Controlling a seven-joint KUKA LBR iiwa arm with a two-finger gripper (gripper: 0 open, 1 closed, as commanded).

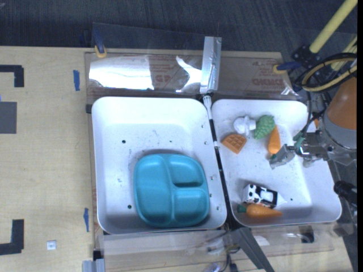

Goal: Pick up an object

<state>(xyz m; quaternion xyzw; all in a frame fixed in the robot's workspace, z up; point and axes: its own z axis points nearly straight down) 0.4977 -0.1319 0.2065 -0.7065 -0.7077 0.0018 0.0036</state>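
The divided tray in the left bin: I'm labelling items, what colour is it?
Teal blue tray, seen in the camera view.

Counter point(45, 169): light wood-grain top, spans left and centre of view. Black angle marks point(14, 75) at far left edge, upper and lower; grey square patch point(7, 118) between them. Short blue tape strips point(76, 79) on counter, just left of the bins. Small white tag point(51, 245) near lower left corner. Floor point(170, 10): dark blue-grey carpet w/ fine weave, beyond counter's far edge. Clear plastic sheet point(147, 72) along rear edge, bright glare from overhead light. Brown cardboard strip point(255, 72) w/ red print behind it, right side. Yellow pole point(334, 18) slants at top right corner.
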